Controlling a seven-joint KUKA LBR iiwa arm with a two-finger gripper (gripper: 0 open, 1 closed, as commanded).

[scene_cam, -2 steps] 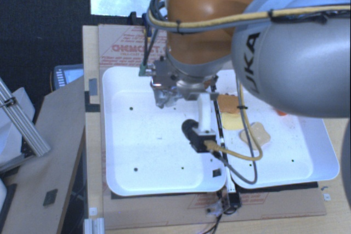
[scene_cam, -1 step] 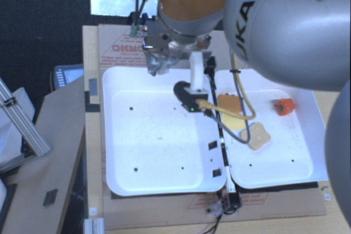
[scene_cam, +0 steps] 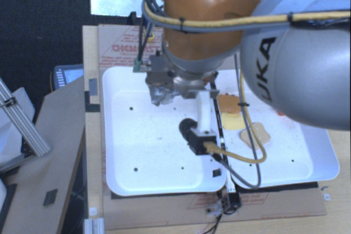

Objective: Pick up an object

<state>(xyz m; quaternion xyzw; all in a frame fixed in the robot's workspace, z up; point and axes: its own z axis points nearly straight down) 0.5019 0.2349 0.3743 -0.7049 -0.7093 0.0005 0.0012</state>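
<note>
Orange and yellow pieces [scene_cam: 237,112] lie right of claw [scene_cam: 164,90], in right bin [scene_cam: 307,167]; claw state unclear.

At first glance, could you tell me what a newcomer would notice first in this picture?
The big grey arm with its orange band dominates the upper right, hanging over the left bin. A yellow cable trails from it, and pale yellow and orange objects lie in the right bin.

The grey arm [scene_cam: 296,52] is stretched in from the right and bent downward at its orange band [scene_cam: 211,5], and the pincer [scene_cam: 162,93] is pointed down, partly hidden by the wrist.
</note>
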